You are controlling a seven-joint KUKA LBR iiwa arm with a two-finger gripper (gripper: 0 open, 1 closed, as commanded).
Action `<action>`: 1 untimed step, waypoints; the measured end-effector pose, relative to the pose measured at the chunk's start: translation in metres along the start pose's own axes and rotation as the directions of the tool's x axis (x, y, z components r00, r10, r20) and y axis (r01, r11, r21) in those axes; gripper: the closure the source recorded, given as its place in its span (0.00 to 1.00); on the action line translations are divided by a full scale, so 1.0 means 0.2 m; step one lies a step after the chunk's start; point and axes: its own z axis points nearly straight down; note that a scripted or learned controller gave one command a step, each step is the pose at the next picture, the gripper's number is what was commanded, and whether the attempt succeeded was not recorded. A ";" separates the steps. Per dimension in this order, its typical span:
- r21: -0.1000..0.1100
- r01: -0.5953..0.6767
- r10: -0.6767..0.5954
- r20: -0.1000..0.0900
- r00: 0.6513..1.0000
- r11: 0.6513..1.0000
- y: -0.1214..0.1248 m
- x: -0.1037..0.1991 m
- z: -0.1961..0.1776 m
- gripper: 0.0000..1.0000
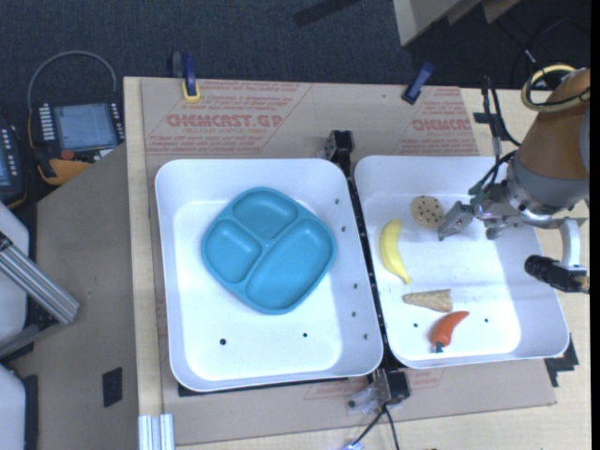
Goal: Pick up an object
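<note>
So far nothing lifted. Grey two-finger gripper point(466, 217) at right of frame, low in right white bin point(544, 340), jaws apart, holding nothing, just beside round speckled cookie point(427, 211). Yellow banana point(393, 250), tan wedge point(428, 299), red pepper point(448, 328) lie untouched below. Grasp and lift remain.

I see the claw point(472, 217) open over the right bin point(534, 340), just beside the cookie point(427, 211). Below lie a banana point(394, 250), a tan wedge point(428, 299) and a red pepper point(447, 328). A blue divided plate point(269, 248) sits in the left bin point(202, 345).
</note>
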 end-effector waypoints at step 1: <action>0.002 0.000 0.000 0.000 1.000 1.000 0.00 0.00 0.19 0.00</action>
